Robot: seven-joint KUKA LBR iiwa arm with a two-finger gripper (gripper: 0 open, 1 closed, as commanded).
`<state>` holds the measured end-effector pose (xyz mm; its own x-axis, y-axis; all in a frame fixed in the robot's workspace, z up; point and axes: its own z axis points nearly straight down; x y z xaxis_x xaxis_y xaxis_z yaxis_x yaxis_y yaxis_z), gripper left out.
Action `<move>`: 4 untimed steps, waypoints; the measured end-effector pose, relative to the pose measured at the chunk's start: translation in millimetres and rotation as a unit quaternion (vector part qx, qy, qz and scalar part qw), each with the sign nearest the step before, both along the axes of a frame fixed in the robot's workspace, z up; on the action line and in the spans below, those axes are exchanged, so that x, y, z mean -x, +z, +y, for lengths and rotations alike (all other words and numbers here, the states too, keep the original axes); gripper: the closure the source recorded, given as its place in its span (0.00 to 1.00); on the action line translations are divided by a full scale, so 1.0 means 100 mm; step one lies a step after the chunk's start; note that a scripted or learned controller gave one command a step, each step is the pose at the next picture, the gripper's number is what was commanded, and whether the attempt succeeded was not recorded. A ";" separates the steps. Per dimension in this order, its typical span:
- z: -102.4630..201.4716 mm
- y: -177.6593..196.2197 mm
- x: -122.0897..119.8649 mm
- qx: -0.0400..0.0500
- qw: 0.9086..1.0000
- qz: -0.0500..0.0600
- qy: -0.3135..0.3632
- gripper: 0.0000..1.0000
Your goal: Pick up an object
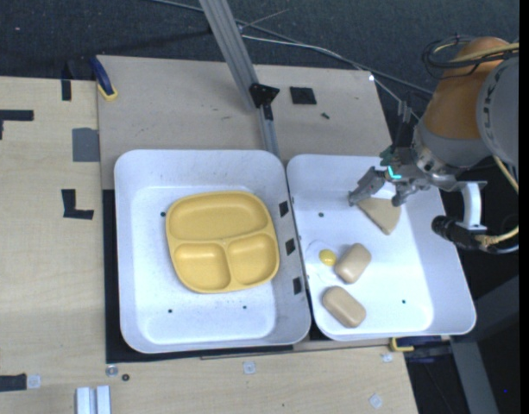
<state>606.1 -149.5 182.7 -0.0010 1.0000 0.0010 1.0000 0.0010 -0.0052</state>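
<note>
In the right bin (437,304) lie a tan wedge-shaped piece (383,216), a beige oval piece (353,262), a second beige oval (343,306) nearer the front, and a small yellow bit (327,256). My gripper (386,189) hangs over the bin's back part, directly above the wedge, with its fingers spread open on either side of the wedge's top. Nothing is lifted between them. The left bin (135,231) holds a yellow three-compartment plate (222,240).
A slanted grey metal pole (232,37) crosses the bench behind the bins. Cables (484,240) hang by the arm at the right bin's right rim. A divider with black clips (289,247) separates the two bins.
</note>
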 end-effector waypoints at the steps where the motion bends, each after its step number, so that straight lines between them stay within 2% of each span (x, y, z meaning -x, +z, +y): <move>1: 0.00 0.02 -0.01 0.000 1.000 -0.002 0.000 0.00; 2: 0.01 -0.62 0.00 0.001 1.000 0.000 0.000 0.00; 3: 0.01 -0.99 -0.01 0.002 1.000 -0.003 0.000 0.00; 4: 0.00 -0.85 -0.02 0.003 1.000 -0.006 0.000 1.00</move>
<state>608.4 -149.0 97.3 -0.0018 1.0000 -0.0052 1.0000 0.0019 0.0059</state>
